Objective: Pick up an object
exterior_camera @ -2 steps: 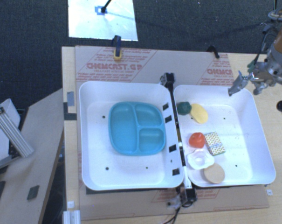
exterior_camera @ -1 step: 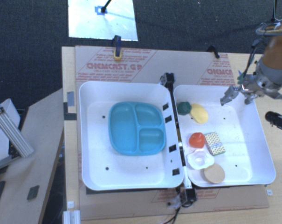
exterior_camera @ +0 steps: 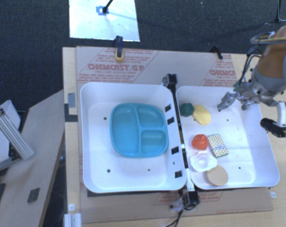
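Note:
My gripper [exterior_camera: 236,102] hangs over the back right part of the right bin [exterior_camera: 256,145], its fingers spread open with nothing between them. To its left lie a dark green piece [exterior_camera: 186,109] and a yellow piece [exterior_camera: 202,115], side by side near the bin's left wall. Farther forward are a red-orange piece [exterior_camera: 199,142], a small patterned box [exterior_camera: 218,145], a white flat piece [exterior_camera: 203,162] and a tan round disc [exterior_camera: 217,176]. All of these rest on the bin floor, apart from the gripper.
The left bin [exterior_camera: 95,126] holds a blue divided plate [exterior_camera: 138,129]. A black-clipped divider [exterior_camera: 177,126] runs between the two bins. The bench's cardboard top [exterior_camera: 147,65] lies behind them.

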Controlling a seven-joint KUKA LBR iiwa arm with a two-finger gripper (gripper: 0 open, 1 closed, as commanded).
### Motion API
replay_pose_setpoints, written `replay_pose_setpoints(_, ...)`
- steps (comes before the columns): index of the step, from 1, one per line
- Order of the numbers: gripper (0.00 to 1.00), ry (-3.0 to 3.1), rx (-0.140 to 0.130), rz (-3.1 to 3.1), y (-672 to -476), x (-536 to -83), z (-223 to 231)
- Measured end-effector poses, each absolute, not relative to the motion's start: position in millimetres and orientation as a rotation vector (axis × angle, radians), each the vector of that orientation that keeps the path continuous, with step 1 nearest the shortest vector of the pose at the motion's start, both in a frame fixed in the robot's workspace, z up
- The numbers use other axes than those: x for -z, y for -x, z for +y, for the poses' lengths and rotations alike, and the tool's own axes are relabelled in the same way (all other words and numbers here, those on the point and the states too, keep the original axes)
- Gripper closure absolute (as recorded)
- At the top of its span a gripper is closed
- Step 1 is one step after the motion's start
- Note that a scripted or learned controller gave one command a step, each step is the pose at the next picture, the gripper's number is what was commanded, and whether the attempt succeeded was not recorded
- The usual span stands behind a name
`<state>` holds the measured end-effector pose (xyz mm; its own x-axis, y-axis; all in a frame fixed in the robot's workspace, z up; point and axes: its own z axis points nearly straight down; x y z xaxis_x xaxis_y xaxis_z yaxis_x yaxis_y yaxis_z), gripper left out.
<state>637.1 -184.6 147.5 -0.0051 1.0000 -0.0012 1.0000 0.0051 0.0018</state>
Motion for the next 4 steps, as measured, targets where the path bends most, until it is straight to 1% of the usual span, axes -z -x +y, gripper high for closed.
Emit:
replay_pose_setpoints(1,0.00,-2.214,-0.001,2.226,-642.4,-107,-187)
replay_pose_setpoints(2,1.00,-2.209,-0.005,2.225,-643.5,-119,-187)
replay_pose_setpoints(3,1.00,-2.212,-0.005,2.225,-644.0,-168,-178)
replay_pose_setpoints(4,1.00,-2.211,-0.005,2.224,-646.9,-214,-184)
